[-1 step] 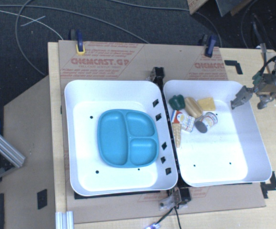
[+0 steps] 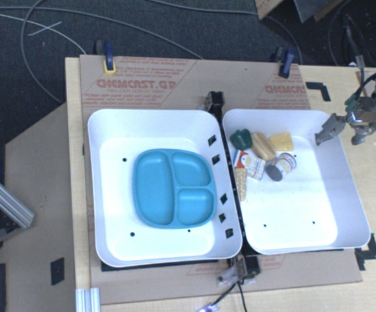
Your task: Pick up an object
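Note:
In the upper-left part of the right bin lies a cluster of small objects. It includes a dark green piece, a tan oblong piece, a yellow block, a small can, a grey round piece and an orange-and-white packet against the left wall. My gripper hangs over the bin's upper-right corner, well to the right of the cluster. Its fingers are spread open with nothing between them.
The left bin holds a blue divided plate. Black clips run along the seam between the bins. Blue clamps pin the board at the back. Cables trail over the dark floor behind.

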